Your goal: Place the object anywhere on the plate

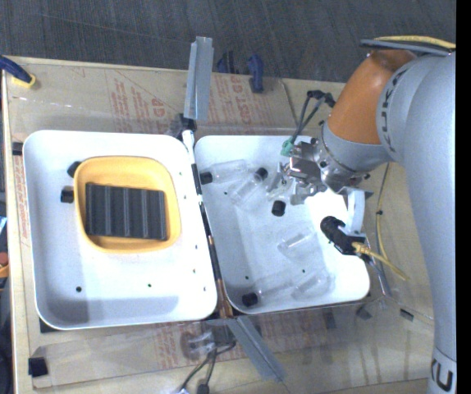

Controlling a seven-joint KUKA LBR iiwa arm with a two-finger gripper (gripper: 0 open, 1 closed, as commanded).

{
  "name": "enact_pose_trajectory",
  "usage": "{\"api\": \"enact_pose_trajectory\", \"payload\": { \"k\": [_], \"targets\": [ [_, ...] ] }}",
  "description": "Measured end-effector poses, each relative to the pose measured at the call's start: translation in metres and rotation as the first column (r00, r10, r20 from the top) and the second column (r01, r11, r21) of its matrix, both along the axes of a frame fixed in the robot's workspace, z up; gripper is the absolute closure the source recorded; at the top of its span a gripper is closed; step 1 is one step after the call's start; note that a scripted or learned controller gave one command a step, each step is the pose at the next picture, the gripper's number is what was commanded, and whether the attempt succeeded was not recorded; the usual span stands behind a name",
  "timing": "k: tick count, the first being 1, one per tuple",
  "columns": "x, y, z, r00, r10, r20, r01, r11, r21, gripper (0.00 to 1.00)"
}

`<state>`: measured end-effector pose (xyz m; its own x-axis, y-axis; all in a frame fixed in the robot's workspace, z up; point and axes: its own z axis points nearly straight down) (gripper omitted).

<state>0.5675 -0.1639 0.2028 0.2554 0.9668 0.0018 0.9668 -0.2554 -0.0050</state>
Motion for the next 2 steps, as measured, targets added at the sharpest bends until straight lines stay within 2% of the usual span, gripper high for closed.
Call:
{"api": "enact_pose_trajectory", "payload": {
  "k": [1,2],
  "targets": [
    [0.037,0.088,0.012,0.990,0.141,0.002,-0.141,0.990,-0.002,1.00],
    [0.062,0.156,0.005,0.934,0.356,0.003,-0.356,0.934,-0.002,1.00]
  ]
}}
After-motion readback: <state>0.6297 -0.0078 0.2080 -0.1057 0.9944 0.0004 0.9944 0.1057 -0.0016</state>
